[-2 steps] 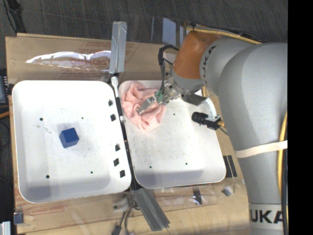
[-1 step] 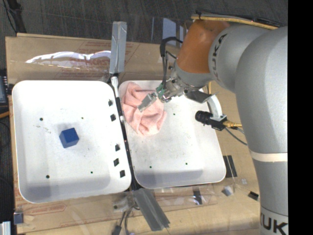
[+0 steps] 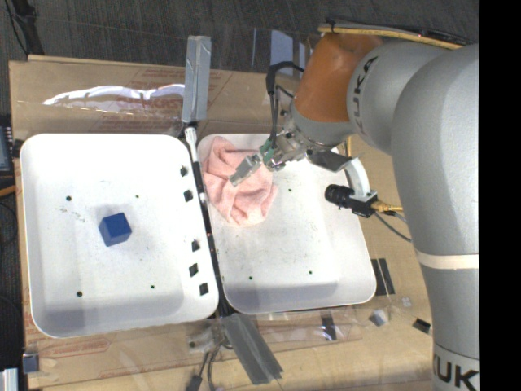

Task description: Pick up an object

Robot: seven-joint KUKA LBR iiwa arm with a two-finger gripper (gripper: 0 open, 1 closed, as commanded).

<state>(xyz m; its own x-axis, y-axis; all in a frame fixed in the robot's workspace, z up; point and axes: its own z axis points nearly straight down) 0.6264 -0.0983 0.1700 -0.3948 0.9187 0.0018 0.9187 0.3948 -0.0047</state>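
Gripper [image 3: 247, 168] poised over the pink cloth [image 3: 236, 187], which lies crumpled in the right bin [image 3: 326, 267] near its upper-left corner. Whether the jaws stand wide or narrow cannot be told. Risk: the jaws may pinch only a loose fold, letting the cloth slip free on lifting. A blue cube [image 3: 115, 228] sits well left of the cloth.

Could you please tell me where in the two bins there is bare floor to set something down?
Left bin: free all around the blue cube. Right bin: the near half is bare, below the pink cloth. Its far-left corner is crowded by the cloth and the end effector over it.
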